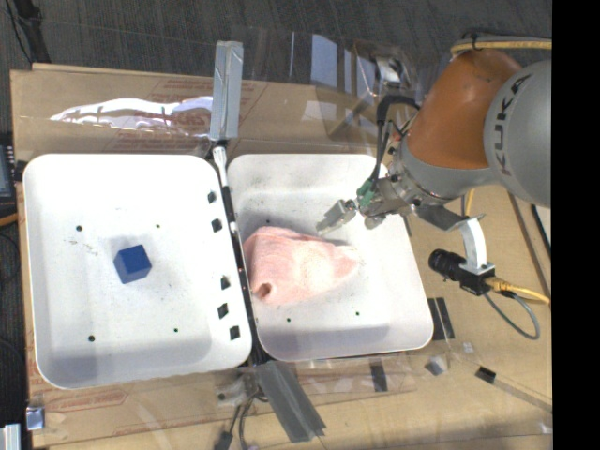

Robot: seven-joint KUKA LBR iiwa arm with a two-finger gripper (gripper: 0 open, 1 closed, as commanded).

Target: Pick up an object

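Observation:
A pink, soft-looking lump [295, 265] lies in the right bin [394, 317], toward its left and middle. A small blue cube [133, 262] sits in the left bin [56, 345], left of centre. My gripper [349, 212] hangs over the right bin's upper middle, just above and to the right of the pink lump's top edge. One grey finger [334, 217] points down-left toward the lump. Nothing shows between the fingers, and the lump rests on the bin floor.
A grey divider with black clips [225, 251] separates the two bins. Cardboard [112, 92] backs the bench behind them, with a strip of shiny tape on it. Black tape pieces [441, 317] lie on the bench to the right.

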